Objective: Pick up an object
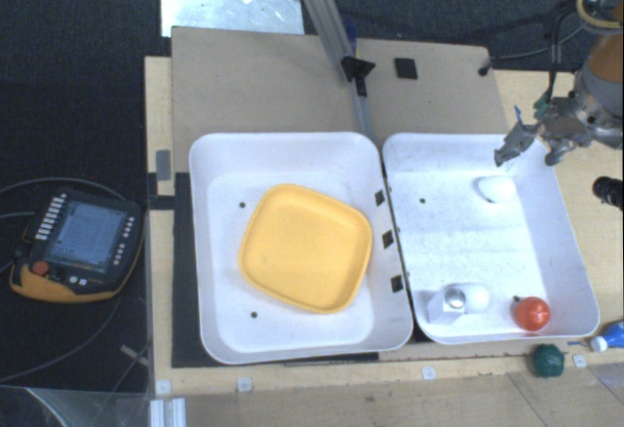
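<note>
**Gripper above the right bin, fingers spread and holding nothing**

Gripper (534,148) position, as I read it from my remote station: it hangs over the far right corner of the right bin (458,220), at the end of the grey arm (597,94) reaching in from the right. Its two fingers stand apart, with nothing between them. A white egg-shaped object (495,188) lies on the bin floor just below and to the left of the fingertips; I cannot tell whether they touch it. Along the near wall of the same bin I see a small silver-and-white object (458,298) and, to its right, an orange ball (531,313). The left bin (219,172) holds a yellow square plate (306,248) lying flat near its centre. Outside the bins, a dark green ball (547,360) rests on the bench by the right bin's near corner, and a teach pendant (76,242) lies on the floor at far left.
</note>
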### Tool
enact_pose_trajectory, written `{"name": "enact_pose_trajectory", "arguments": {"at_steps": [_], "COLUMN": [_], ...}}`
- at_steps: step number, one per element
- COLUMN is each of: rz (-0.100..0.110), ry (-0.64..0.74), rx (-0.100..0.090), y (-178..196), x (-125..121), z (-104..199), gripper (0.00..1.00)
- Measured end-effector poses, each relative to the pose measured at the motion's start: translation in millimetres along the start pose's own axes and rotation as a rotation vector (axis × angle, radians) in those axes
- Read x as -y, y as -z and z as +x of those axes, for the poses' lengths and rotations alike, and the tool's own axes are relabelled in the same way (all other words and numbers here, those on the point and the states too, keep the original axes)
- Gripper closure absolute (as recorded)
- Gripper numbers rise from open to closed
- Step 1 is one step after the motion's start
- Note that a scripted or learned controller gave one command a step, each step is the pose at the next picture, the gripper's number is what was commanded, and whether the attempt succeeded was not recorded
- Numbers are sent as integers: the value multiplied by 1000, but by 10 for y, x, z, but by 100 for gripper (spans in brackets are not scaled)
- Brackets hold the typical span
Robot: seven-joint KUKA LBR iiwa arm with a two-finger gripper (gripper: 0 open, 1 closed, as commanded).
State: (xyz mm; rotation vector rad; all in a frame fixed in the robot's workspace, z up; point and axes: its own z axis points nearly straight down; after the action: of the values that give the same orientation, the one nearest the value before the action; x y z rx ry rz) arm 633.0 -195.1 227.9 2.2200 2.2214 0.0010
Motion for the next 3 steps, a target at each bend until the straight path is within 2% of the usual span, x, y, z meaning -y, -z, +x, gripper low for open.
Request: {"name": "enact_pose_trajectory", "arguments": {"at_steps": [2, 3], "rz": [5, 1], "ry": [-1, 0], "rx": [-1, 0], "y": [-1235, -1378], "x": [42, 40], "z": [-32, -30], "gripper": [0, 0]}}
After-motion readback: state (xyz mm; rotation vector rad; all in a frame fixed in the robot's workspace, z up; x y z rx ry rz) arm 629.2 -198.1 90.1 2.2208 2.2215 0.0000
